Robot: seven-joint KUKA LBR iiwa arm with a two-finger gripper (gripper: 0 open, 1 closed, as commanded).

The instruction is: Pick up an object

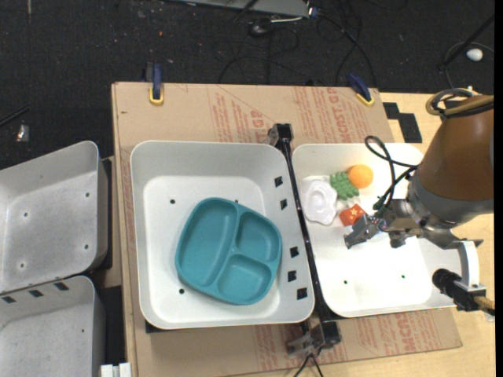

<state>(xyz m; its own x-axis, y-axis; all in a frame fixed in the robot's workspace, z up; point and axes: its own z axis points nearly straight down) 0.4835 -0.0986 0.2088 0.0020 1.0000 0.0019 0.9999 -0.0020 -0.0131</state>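
So your jaws sit low in the right bin, near its middle, and honestly I can't tell if they're spread or pinched from this angle, they're just a dark clump under the wrist. Nothing visibly sits between them, so I wouldn't count anything as held.

What matters for the next move: the little pile of objects lies up and to the left of the jaws, toward the bin's far left corner. The red piece is the closest, just beside the tip. Past it there's the white crumpled thing, then the green piece and the orange ball touching each other. They're bunched tight, so my guess is a grab for the red one risks nudging its neighbours.

The left bin holds a teal divided plate, well apart from the arm. Both bins sit on a cardboard-topped desk, clamped at the back edge, with dark floor and cables beyond.
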